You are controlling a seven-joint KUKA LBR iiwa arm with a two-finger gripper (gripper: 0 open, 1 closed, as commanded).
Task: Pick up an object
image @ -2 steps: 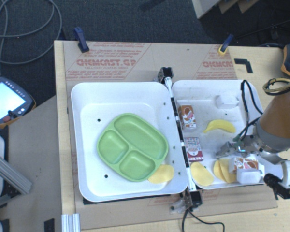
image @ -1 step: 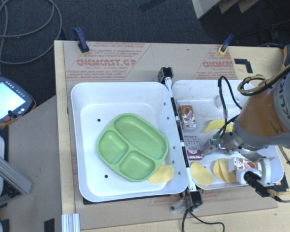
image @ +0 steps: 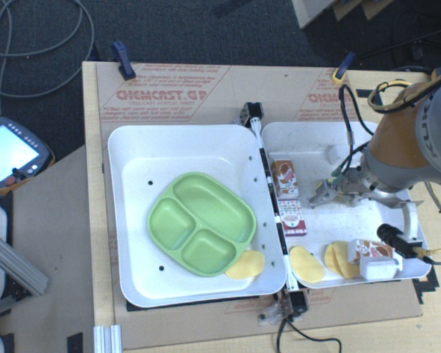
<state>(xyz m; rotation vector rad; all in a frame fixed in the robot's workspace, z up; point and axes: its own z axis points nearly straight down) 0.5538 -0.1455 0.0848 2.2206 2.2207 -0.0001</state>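
Pincer (image: 325, 194): low inside the right bin (image: 309, 134), its tips pointing toward that bin's left wall; whether the tips stand wide or narrow I cannot tell, since they blur into one grey shape, and nothing shows between them.
Arm (image: 397, 149): reaches in from the right, its orange band just above the wrist, a yellow cable looping over it.
Nearest thing: a red-and-white carton (image: 284, 179) lying flat against the left wall of the right bin, just beside the tips and a little up from them.
Next along: a second carton (image: 292, 218) in line below the first, also against the wall, near the tips.
Further out: yellow chips (image: 306, 264) and (image: 341, 259) at the bin's bottom edge, with a white packet (image: 375, 260) beside them, apart from the tips.
Left bin (image: 132, 149): holds a green tray (image: 201, 223) and one yellow chip (image: 245, 265), well apart from the pincer.
Doing it well: I judge the first carton the likeliest target. Straddle its narrow width and come down square, keeping one tip off the bin wall, because the carton hugs that wall and could be pushed rather than gripped.
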